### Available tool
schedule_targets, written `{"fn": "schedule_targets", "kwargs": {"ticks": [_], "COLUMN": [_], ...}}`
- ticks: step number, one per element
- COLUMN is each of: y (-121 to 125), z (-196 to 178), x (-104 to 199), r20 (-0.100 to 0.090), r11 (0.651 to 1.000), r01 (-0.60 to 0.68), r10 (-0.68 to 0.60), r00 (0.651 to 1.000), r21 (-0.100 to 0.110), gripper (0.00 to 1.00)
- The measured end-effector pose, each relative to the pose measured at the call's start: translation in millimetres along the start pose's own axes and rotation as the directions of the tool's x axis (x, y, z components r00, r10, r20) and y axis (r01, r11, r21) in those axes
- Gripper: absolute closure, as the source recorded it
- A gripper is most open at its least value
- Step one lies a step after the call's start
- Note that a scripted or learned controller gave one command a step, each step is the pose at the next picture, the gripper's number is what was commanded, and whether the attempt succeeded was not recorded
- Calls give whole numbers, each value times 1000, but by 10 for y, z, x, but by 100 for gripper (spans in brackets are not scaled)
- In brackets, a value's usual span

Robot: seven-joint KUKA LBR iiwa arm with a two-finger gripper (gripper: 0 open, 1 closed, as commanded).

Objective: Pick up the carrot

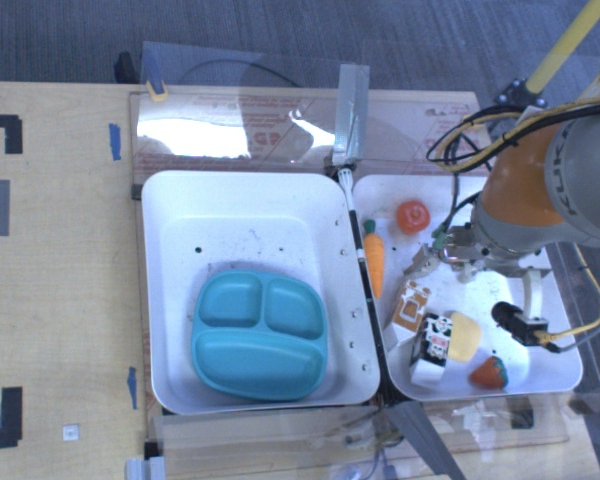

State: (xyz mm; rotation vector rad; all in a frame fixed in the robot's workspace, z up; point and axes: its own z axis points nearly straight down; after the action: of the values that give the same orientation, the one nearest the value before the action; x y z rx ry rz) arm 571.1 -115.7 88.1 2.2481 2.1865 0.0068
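Observation:
The carrot (374,259), orange with a green top, lies lengthwise in the right bin (565,368), tight against that bin's left wall. My gripper (423,259) hangs low over the right bin, a short way right of the carrot's middle and apart from it. Nothing shows in its grasp. The grey arm with its orange band (520,190) covers the bin's upper right part.
A red tomato (412,216) sits just behind the gripper. In front lie a brown packet (411,306), a small cow-print carton (432,343), a yellow block (464,336) and a strawberry (489,372). A blue divided plate (261,335) rests in the left bin (180,208).

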Motion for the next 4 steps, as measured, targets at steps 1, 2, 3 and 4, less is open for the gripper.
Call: {"fn": "schedule_targets", "kwargs": {"ticks": [1, 2, 3, 4], "y": [-232, -904, -686, -532], "z": [0, -806, -162, -24], "x": [174, -3, 147, 90], "r20": [-1, 0, 1, 8], "r11": [994, 995, 992, 921], "r01": [105, -100, -128, 390], "r10": [-105, 100, 128, -390], "r00": [994, 995, 992, 921], "r21": [0, 4, 3, -4], "gripper": [0, 0, 0, 0]}}
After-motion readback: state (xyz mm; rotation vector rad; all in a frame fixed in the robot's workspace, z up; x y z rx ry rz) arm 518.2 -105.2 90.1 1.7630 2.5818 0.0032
